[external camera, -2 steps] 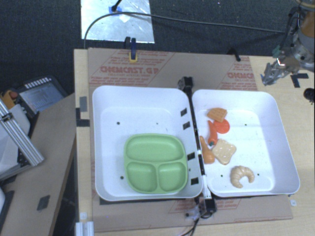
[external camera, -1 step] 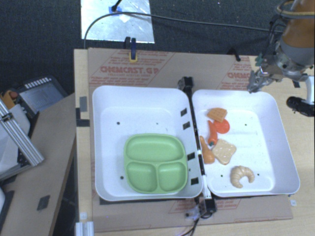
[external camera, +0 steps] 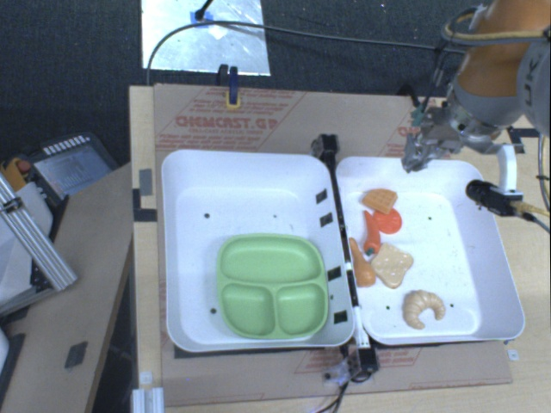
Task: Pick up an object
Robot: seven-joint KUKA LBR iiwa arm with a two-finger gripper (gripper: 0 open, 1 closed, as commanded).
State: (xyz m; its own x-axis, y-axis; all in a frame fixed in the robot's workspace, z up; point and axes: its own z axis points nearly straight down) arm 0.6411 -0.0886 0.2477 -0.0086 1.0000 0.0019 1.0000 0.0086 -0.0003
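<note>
1. Camera view looks down at a slant on a pale wooden worktop (external camera: 86,256) laid with a printed cardboard sheet (external camera: 258,114), and dark carpeted floor (external camera: 69,50) lies beyond its far edge.
2. Two shallow white bins sit side by side on the cardboard: the left bin (external camera: 250,188) and the right bin (external camera: 465,256), touching along a shared middle edge with black clips.
3. A grey arm with an orange band (external camera: 508,24) reaches in from the right, above the far right corner of the right bin.
4. A shiny metal plate (external camera: 207,24) lies on the floor beyond the worktop, with a black cable looping across it.
5. A green divided tray (external camera: 271,286) rests in the near half of the left bin.
6. Toy foods lie in the left half of the right bin: a croissant (external camera: 424,306) nearest the front, a slice of toast (external camera: 392,265) behind it, an orange carrot (external camera: 362,265) along the divider, a red piece (external camera: 383,224), and a waffle-like piece (external camera: 380,200) furthest back.
7. The fingers (external camera: 417,160) hang over the far rim of the right bin, pointing down; I cannot tell how far apart they stand. Nothing shows between them, and the waffle-like piece lies nearest, just to their front-left and apart from them.
</note>
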